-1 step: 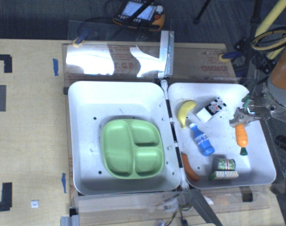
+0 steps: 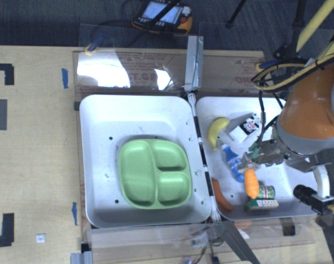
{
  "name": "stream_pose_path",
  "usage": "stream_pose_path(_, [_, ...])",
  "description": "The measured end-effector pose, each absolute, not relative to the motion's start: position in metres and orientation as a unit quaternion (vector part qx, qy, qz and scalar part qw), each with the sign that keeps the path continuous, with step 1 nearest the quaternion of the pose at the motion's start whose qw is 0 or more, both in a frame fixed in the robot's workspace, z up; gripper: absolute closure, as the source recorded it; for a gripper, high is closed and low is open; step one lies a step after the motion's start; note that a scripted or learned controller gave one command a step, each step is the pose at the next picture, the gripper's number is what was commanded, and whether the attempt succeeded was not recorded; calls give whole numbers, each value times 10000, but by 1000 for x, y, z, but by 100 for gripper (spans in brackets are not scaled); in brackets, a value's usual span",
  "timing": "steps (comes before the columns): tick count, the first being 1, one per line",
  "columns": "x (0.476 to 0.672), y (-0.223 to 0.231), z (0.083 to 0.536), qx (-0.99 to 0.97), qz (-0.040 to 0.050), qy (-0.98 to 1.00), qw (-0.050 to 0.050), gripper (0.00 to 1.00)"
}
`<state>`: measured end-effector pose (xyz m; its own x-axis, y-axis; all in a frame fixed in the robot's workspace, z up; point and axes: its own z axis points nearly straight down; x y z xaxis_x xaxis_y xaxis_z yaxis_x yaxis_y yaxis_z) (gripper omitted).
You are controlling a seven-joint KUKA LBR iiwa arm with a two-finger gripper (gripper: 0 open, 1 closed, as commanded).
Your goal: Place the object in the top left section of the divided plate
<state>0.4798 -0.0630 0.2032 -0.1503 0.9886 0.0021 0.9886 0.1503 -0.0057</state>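
Two shallow white bins sit side by side: the left bin [image 2: 95,147] holds a green divided plastic plate [image 2: 154,172], and the right bin [image 2: 299,210] holds a yellow banana [image 2: 217,131], an orange carrot [image 2: 251,183] and a small can [image 2: 264,192]. The grey two-finger gripper [image 2: 258,157] hovers just above the carrot; I cannot tell how it is set.

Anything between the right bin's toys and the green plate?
Only the raised bin rims where the two bins meet. The plate lies open in the left bin, its sections bare. The gripper sits low over the carrot.
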Motion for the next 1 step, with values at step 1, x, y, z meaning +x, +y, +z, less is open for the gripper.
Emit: stream_pose_path(1, [518, 16, 182, -6993, 12, -7148, 6, 100])
